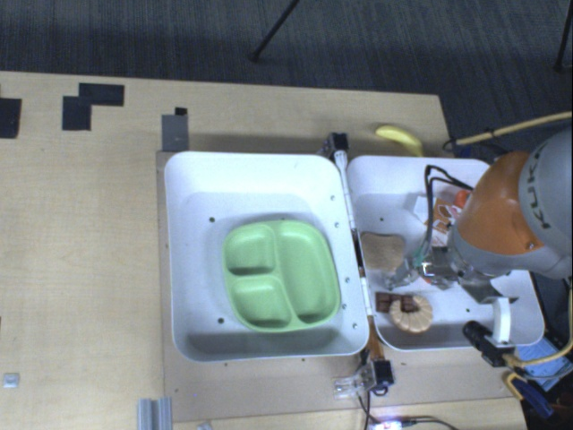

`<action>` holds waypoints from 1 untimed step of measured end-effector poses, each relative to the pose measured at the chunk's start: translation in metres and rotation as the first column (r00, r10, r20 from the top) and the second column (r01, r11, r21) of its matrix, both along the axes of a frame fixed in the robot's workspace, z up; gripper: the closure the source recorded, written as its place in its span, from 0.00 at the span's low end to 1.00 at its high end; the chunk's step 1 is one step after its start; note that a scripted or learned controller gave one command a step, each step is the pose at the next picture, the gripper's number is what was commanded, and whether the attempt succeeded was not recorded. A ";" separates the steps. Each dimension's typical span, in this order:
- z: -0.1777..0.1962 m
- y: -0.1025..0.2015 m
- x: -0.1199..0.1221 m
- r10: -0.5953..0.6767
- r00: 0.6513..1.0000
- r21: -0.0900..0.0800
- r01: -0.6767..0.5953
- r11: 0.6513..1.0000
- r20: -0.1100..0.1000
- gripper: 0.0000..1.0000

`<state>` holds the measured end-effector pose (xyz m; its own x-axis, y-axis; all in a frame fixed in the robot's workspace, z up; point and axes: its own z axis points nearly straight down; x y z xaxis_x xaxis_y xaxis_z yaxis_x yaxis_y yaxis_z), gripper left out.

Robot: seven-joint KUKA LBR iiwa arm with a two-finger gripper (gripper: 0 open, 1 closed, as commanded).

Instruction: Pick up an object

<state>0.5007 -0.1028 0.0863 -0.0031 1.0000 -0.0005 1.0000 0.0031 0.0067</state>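
**A:** Status on the pick?

**B:** Arm is in from the right, bent down over the right bin. Orange band sits over the middle of that bin. Gripper is low in the bin's left half, near the divider side.

**A:** Grasping anything?

**B:** Can't tell. The metal end is small and blurred from this angle, so whether it's clenched or released isn't readable. Nothing visibly held.

**A:** What's under it?

**B:** A flat tan piece lies just left of the tool, near the bin's left wall. A round beige doughnut-shaped object sits just below the tool, toward the bin's front edge, with a small brown item touching or just beside its left side. Which of these the tool is over, if any, I can't say; the tip looks closest to the tan piece's lower right corner.

**A:** Left bin?

**B:** Left bin holds a green three-compartment tray, roughly centred, lying flat. Well apart from the arm.

**A:** Anything off the bins?

**B:** Yellow banana-shaped thing on the bench just behind the right bin.
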 end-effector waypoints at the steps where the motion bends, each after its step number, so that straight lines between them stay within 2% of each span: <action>1: 0.011 0.000 0.002 0.001 1.000 0.000 -0.001 1.000 0.005 1.00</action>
<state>0.5028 -0.1025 0.0977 -0.0040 1.0000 -0.0007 0.9999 0.0040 0.0120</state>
